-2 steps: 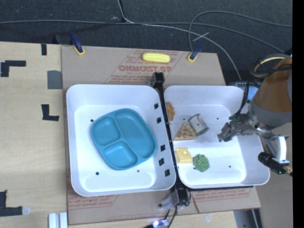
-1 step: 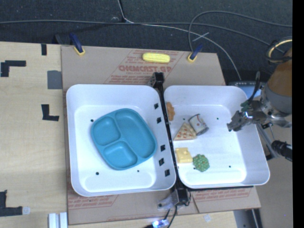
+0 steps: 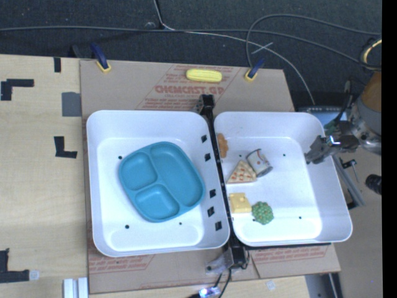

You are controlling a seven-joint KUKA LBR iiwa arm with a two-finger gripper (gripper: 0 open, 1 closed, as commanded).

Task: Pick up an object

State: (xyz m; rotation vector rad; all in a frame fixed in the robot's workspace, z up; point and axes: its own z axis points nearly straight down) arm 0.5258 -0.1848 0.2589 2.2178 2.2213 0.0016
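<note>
The right bin (image 3: pixel 310 231) holds several small items: a pizza-slice toy (image 3: pixel 242 174), a grey-and-white piece (image 3: pixel 258 162), a yellow cheese block (image 3: pixel 239 203), a green broccoli-like lump (image 3: pixel 263 213) and an orange bit (image 3: pixel 222 145) against the left wall. My gripper (image 3: pixel 319 149) hovers at the bin's right rim, well to the right of all these items. Nothing shows between its dark fingers.
The left bin (image 3: pixel 102 166) carries a blue divided plate (image 3: pixel 161 180). A yellow banana-shaped toy (image 3: pixel 203 75) lies on the cardboard behind the bins. Black cables run across the dark backdrop. Clamps sit at the cardboard's back corners.
</note>
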